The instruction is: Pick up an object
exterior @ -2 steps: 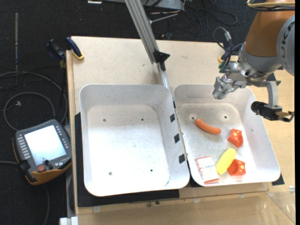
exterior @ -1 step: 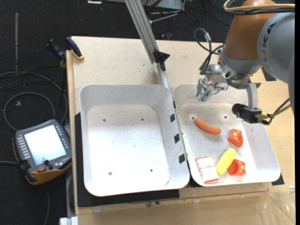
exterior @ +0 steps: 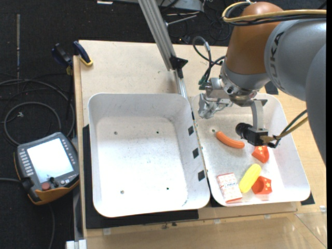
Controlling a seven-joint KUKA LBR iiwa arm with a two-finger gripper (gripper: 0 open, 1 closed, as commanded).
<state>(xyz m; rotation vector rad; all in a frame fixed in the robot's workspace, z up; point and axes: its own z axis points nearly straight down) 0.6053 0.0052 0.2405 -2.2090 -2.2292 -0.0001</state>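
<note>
Just above the right bin (exterior: 290,191), the tool (exterior: 208,108) hovers near an orange sausage (exterior: 230,139).

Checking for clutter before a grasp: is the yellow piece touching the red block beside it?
Touching. The camera view shows the yellow piece with its lower end against the red block, no bin floor visible between them.

Camera position: fixed above the bench (exterior: 129,66), looking down at a slant.
Facing: across two white bins, left bin (exterior: 98,139) and right bin (exterior: 290,154).
Nearness: far enough to take in both bins and surrounding floor.
Arm (exterior: 280,40): enters from the right.
</note>
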